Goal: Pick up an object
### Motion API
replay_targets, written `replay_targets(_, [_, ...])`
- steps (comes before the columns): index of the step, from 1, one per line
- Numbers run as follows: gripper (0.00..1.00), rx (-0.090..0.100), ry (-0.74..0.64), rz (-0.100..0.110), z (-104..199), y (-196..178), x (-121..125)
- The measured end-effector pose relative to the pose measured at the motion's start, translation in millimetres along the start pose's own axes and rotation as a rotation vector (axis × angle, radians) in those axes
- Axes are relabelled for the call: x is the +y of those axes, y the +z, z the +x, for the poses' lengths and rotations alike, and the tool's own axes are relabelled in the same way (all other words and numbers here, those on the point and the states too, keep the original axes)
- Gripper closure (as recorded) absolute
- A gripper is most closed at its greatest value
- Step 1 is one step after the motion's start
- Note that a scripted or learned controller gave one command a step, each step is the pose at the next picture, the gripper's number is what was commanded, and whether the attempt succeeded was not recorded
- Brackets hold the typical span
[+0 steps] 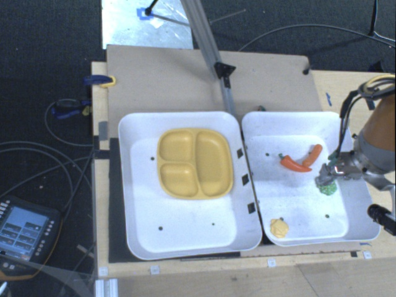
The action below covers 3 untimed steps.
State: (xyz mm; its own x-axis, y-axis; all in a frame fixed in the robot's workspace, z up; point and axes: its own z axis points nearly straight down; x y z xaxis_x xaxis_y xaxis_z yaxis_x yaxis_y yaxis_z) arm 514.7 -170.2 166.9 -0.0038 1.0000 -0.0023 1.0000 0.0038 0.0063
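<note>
In the right bin [297, 228] lie a red chili pepper [294, 163] and an orange carrot-like piece [313, 154], touching each other near the middle. A small green object [328, 189] sits by the bin's right side. My gripper [332, 173] hangs directly over that green object, at its upper edge, and partly hides it. A small yellow object [279, 228] rests in the bin's front left corner.
The left bin [185, 228] holds a yellow divided plate [195, 163] in its upper middle. A grey pole [204, 36] slants across the back of the bench. The arm's wrist [377, 147] overhangs the right bin's right wall.
</note>
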Motion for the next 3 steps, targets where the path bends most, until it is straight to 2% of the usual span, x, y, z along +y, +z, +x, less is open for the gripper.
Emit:
replay_targets(1, [1.00,0.000,-0.002,-0.002,5,-53,-6])
replay_targets(2, [1.00,0.000,-0.002,0.000,5,-81,-4])
replay_targets(3, [1.00,0.003,-0.007,0.001,54,-85,20])
